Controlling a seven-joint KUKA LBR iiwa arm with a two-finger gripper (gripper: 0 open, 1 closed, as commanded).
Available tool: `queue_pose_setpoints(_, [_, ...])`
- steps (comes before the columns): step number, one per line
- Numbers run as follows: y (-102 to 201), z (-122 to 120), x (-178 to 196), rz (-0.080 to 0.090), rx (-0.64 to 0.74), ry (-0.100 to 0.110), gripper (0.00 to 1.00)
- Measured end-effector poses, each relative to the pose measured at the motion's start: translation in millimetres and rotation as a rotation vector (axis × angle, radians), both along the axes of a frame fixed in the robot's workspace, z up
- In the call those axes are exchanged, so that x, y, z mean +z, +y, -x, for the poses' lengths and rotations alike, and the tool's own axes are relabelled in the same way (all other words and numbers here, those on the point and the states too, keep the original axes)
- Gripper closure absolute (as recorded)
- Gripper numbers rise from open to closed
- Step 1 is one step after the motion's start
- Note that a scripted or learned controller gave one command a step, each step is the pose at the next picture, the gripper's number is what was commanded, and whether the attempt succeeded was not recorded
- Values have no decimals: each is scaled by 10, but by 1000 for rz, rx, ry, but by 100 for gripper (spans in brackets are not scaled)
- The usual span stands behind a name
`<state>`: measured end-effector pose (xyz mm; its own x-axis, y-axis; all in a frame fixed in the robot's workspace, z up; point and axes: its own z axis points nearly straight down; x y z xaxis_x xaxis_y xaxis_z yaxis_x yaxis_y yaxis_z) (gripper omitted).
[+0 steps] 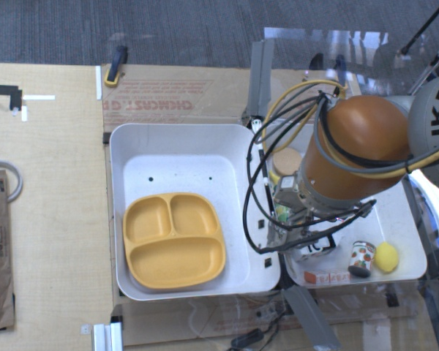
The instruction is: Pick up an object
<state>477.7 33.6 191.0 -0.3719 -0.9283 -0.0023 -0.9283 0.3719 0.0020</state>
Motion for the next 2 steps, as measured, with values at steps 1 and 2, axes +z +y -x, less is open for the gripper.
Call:
queue_pose_setpoints(1, [-315, -4, 401, -1, 475, -3, 100])
queue_pose_setpoints(2, [-514, -3, 668, -3, 761, -3, 100])
